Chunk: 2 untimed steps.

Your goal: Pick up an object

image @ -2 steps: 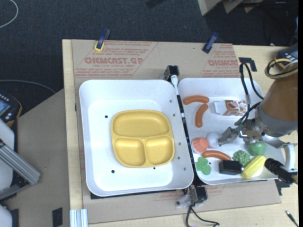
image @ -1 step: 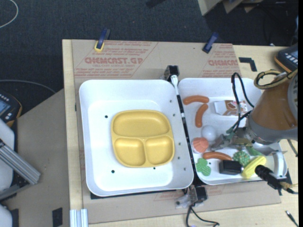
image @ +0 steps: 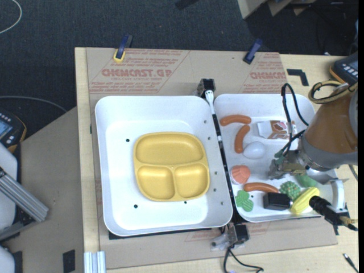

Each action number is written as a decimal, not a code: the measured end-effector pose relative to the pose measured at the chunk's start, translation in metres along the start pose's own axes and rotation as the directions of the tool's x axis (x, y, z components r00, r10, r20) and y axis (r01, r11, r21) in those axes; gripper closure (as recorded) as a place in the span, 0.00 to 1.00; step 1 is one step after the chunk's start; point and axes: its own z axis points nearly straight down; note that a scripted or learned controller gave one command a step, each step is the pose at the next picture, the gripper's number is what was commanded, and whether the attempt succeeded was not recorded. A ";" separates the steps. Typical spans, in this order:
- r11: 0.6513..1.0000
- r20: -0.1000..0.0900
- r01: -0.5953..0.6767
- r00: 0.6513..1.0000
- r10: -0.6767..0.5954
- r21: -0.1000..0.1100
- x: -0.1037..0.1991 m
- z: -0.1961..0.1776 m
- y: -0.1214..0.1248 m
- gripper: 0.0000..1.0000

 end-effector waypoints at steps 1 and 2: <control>1.000 0.002 0.003 1.000 -0.003 -0.005 0.001 -0.063 -0.001 1.00; 1.000 0.003 0.003 1.000 -0.003 -0.007 -0.002 -0.127 -0.001 1.00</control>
